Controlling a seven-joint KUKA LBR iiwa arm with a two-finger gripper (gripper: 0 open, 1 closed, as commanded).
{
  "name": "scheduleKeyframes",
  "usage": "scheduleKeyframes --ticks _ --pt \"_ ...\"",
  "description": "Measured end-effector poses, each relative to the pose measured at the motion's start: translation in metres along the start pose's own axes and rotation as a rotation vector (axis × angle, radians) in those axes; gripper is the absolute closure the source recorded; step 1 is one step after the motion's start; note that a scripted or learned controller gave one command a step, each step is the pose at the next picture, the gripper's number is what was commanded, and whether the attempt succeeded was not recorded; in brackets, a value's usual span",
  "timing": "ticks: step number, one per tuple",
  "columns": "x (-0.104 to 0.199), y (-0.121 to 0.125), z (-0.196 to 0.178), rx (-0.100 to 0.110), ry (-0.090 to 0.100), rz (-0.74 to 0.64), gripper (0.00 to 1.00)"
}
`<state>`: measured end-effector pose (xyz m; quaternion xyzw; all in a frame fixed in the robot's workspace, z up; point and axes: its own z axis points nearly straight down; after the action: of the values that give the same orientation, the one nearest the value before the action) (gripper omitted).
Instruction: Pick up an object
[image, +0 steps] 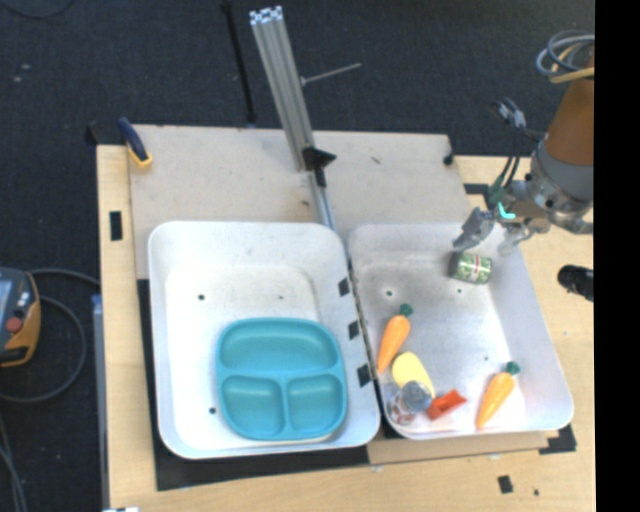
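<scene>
In the right bin (545, 330), nearest the camera, lie a red piece (447, 403), a yellow item (410, 372) on a clear one, and a carrot (495, 395). A second carrot (393, 341) lies just beyond. The left bin (180, 280) holds a blue tray (282, 378). Farther back in the right bin, a green can (474, 266) lies just below the hand (490, 227); whether the hand is open or clenched I cannot tell. Beyond both bins a metal post (285, 85) rises from the table (230, 170).

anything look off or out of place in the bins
Nothing looks spilled or broken. The small green can lies on its side in the right bin, just below the gripper. The blue divided tray sits flat in the left bin.
</scene>
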<state>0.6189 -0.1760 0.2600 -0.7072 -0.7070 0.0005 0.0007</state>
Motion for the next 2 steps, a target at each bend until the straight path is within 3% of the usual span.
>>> scheduleKeyframes --ticks 1,2 --pt "0.0 0.001 -0.002 -0.004 -0.001 0.0 0.0" --pt "-0.003 0.004 0.04 0.0 -0.002 0.0 0.0"
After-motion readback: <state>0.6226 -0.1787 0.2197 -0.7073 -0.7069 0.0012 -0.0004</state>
